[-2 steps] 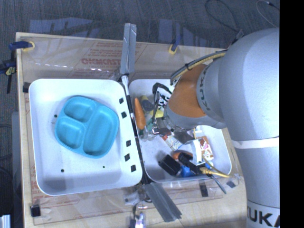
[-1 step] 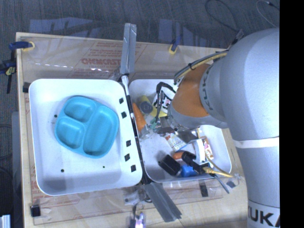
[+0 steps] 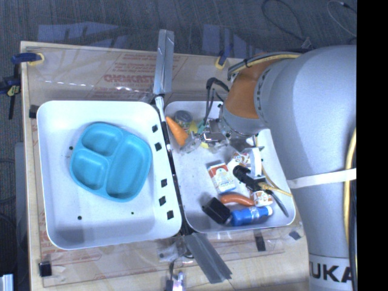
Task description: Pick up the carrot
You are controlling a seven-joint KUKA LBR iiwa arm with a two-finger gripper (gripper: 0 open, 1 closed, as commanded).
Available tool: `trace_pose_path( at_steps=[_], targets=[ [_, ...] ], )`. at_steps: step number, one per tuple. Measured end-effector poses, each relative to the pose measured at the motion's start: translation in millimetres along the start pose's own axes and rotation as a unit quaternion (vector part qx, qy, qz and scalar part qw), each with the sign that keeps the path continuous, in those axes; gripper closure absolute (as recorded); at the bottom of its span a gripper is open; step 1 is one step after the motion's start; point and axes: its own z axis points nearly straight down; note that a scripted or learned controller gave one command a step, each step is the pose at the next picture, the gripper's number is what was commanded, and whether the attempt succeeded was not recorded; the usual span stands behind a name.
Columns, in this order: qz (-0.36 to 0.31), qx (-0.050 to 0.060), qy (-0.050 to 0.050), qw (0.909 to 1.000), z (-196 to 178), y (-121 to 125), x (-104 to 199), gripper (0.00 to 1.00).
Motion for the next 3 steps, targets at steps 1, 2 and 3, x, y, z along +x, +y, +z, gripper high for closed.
trace_pose_path(
  at_steps=[1,2,3],
  targets=[
    [0.006,0.0,-0.005,1.0,-1,51,30,0.0],
    [-0.182,-0.003,-0.001,0.9834,-2,52,-5,0.0],
    [-0.245,-0.003,-0.001,0.9694,-91,50,-66,0.0]
  ],
)
